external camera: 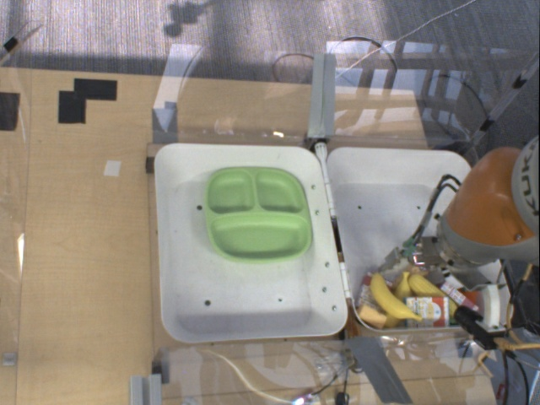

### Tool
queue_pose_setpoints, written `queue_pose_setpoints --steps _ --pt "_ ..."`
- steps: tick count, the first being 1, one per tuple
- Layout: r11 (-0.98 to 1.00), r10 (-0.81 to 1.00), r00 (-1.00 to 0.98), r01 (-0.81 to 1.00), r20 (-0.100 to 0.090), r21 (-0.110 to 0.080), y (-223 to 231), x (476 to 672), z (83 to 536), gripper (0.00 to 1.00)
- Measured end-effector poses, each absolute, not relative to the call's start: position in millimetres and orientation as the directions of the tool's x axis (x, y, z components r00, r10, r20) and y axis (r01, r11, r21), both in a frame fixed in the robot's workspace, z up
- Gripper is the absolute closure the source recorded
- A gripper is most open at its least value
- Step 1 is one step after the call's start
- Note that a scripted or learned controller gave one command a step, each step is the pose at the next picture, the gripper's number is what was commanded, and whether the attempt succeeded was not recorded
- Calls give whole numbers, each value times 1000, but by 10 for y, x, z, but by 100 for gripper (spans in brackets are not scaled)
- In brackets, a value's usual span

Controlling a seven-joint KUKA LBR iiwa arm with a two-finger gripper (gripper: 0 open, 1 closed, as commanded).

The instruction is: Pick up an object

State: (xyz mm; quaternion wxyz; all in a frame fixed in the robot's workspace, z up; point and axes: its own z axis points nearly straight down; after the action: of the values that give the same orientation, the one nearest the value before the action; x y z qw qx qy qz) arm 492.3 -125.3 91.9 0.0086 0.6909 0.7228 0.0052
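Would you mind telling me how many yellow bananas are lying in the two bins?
2, both in the near corner of the right white bin: one yellow banana lying left, the other just right of it, below the arm. More may be hidden beneath the arm.

A robotics lab; two white bins [181,251] sit mid-frame on a wooden bench [76,251]. Loose cables [422,24] trail at upper right; black markers [84,98] sit upper left.

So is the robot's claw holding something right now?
Gripper: cannot be told; it hangs over the bananas in the right bin.
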Motion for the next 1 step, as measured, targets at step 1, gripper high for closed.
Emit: queue_pose_setpoints --steps 1 --pt "381 924 -381 924 -18 24 -1060 4951 928 0"
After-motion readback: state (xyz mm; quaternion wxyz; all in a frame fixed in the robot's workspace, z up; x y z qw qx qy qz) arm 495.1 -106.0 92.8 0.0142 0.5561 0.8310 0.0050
